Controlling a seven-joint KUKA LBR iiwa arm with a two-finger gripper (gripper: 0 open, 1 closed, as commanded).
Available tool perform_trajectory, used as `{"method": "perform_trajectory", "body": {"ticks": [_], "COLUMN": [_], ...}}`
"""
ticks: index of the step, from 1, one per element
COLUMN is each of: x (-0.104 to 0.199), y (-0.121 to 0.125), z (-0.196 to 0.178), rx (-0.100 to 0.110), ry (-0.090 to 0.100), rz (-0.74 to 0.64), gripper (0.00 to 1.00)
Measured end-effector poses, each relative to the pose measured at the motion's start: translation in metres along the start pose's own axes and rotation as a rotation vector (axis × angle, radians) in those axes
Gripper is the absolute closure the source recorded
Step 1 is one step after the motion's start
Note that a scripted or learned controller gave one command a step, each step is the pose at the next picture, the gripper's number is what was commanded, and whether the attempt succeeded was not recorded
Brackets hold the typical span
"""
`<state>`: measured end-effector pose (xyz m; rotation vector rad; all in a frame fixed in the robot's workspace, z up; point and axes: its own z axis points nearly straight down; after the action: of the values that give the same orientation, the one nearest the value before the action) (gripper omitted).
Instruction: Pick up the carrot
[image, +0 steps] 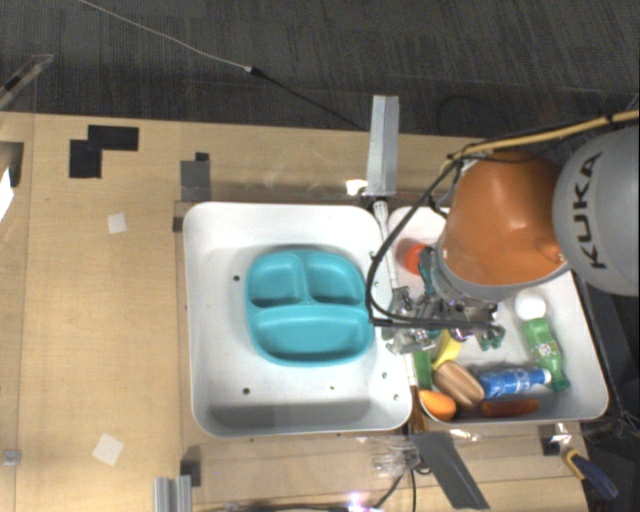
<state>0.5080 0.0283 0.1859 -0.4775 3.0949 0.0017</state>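
Two bins: left bin (200, 330) at frame centre holds a teal divided plate (305, 305); right bin (590, 385) at right holds the clutter.
Carrot: best guess is the orange rounded piece (437, 403) in the lower-left corner of the right bin, against the divider wall. Only a short stub shows, so ID is a judgement.
Carrot neighbours: tan bun-like item (459, 380) touching it on the upper right; dark red item (508, 407) just to its right; blue bottle (513, 381) above that.
Other clutter: green bottle (541, 345) at right, red item (411, 256) near the top of the bin, yellow piece (449, 350) and green strip (423, 365) under the wrist.
Arm: orange band (500, 225) and grey body cover the upper part of the right bin; comes in from frame right.
Jaws: gripper (440, 325) sits low over the left half of the right bin; wrist hardware and cables hide the tips, so can't tell wide or narrow. Nothing visibly held.
Key relation: carrot lies down-frame of the jaws, near, about level with them left to right.
Long axis: can't tell; visible part is roughly round, rest may be tucked under the bun-like item.
Next move (judgement): shift down-frame toward the bin corner, then descend.
Risk (judgement): corner wall and the touching bun-like item leave little room for the jaws; could nudge a neighbour or pinch the wrong item.
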Motion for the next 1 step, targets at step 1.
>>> {"method": "perform_trajectory", "body": {"ticks": [1], "x": [0.0002], "y": [-0.0005], "z": [0.0000], "rx": [0.001], "ry": [0.000], "rz": [0.001], "gripper": [0.00]}}
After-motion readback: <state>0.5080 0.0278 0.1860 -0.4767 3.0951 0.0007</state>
